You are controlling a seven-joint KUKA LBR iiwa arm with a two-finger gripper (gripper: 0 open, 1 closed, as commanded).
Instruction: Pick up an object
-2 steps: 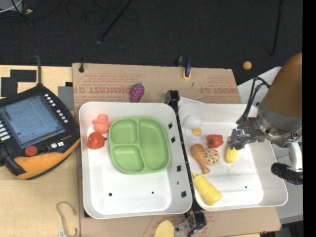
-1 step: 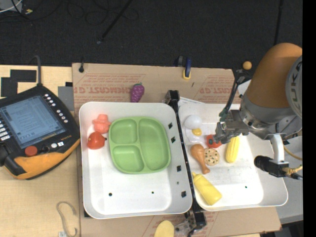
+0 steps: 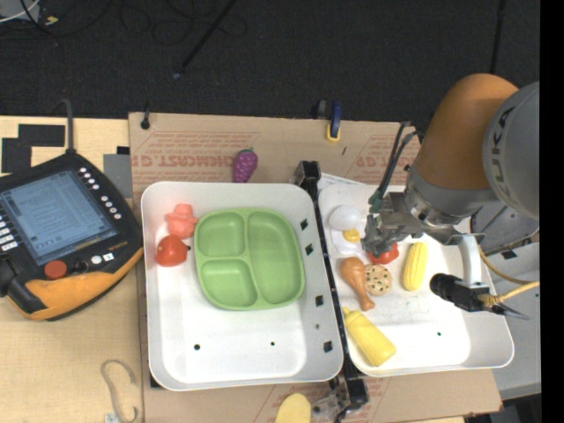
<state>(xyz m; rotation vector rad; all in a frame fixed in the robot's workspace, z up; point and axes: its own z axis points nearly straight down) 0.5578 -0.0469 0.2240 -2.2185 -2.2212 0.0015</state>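
We see the gripper [image 3: 381, 247] down in the right bin [image 3: 493, 346] w/ a red obj [image 3: 385, 256] just under its tips, jaw state unclear.

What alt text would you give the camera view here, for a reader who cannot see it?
The gripper is down in the right bin, right over a red toy, beside a drumstick, cookie, corn cob and yellow bottle. The left bin holds a green divided plate, with a tomato and pink toy beside it.
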